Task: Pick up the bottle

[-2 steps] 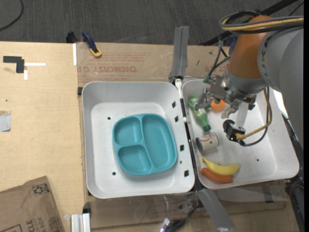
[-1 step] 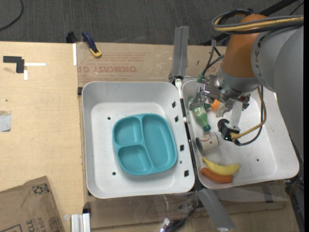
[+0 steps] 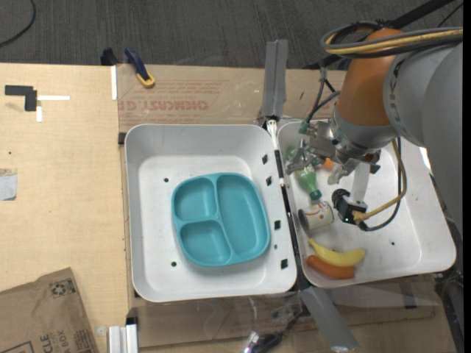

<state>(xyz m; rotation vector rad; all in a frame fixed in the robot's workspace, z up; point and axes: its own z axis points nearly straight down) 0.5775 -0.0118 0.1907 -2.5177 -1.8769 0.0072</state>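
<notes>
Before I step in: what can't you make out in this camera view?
- End effector: the wrist hides how its fingers stand.
- Green bottle: its upper part is under the end effector; a grip is unconfirmed.
- Small can: label too small to read.
- Right bin: far corner hidden by the arm.

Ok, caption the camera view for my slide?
Arm's hand over the green bottle in the right bin; teal tray left.

Evenly and brightly lit from above, with soft, faint shadows. White bins (image 3: pixel 140 219) close to overexposed; strongest glare along the right bin's (image 3: pixel 434 226) far edge. Dark and low in detail across the floor (image 3: pixel 184 13) at the top. Mildly soft throughout, small items by the arm (image 3: pixel 412 87) hard to resolve. Slight bowing of straight lines toward the edges.
</notes>
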